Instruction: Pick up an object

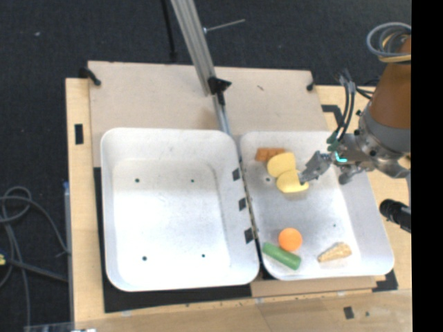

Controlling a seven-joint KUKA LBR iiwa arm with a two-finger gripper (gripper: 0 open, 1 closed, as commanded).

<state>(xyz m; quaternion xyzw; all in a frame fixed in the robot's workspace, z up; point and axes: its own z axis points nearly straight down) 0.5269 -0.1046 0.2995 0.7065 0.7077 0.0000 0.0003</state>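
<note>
bench: tan board [159, 95], bears both bins, metal pole [197, 43] rising from about 12 o'clock
left bin [114, 151]: white, shallow, just speckle marks and a few dark dots on the floor
right bin [374, 244]: white, touching left bin along the middle seam, holds all the objects
arm [391, 95]: orange-brown band, comes in at 3 o'clock, wrist over right bin's 1–2 o'clock rim
gripper [309, 174]: tip low at the yellow pieces' 3 o'clock side, looks touching or just beside the lower one; jaw spread too small and blurred, cannot tell, nothing seen held
yellow pieces [285, 171]: two pale rounded lumps stacked close at bin's 11 o'clock, likely the target
orange-brown block [268, 154]: just behind them at 11 o'clock, partly hidden
green cylinder [281, 256]: lying at 7 o'clock by the wall
tan wedge [334, 253]: 5 o'clock, well apart from the rest
orange ball [291, 238]: just above the green cylinder, near or touching
risk: guess, side-on contact shoves the lumps toward the seam wall rather than gripping; rounded shape may squirt out on closing; two lumps so close could mean a pinch on both and a drop
writing: none readable, no brands or labels
</note>
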